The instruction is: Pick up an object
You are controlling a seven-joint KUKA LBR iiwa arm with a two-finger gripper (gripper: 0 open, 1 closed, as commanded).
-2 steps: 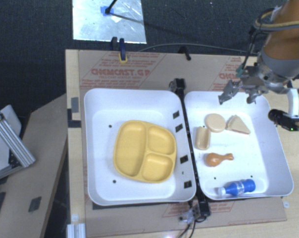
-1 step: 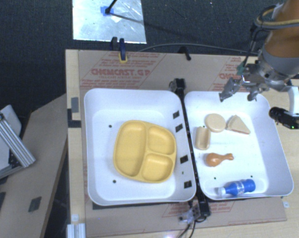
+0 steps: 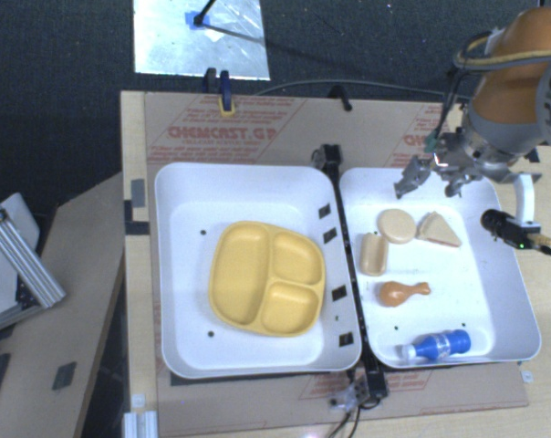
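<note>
Red "CHEMCAST GP" lettering on the brown board [image 3: 230, 121] under the bins.

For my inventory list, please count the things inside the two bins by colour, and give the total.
Yellow: 1, the tray in the left bin.
Tan: 3, the disc, the wedge and the cylinder in the right bin.
Orange: 1, the drumstick.
Blue: 1, the bottle.
Total: 6

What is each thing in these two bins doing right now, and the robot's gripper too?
gripper: open, above the right bin's far edge, holding nothing
yellow tray: flat in the left bin
blue bottle: lying on its side
drumstick: lying flat
round piece: lying flat
wedge: lying flat
beige cylinder: lying flat
</note>
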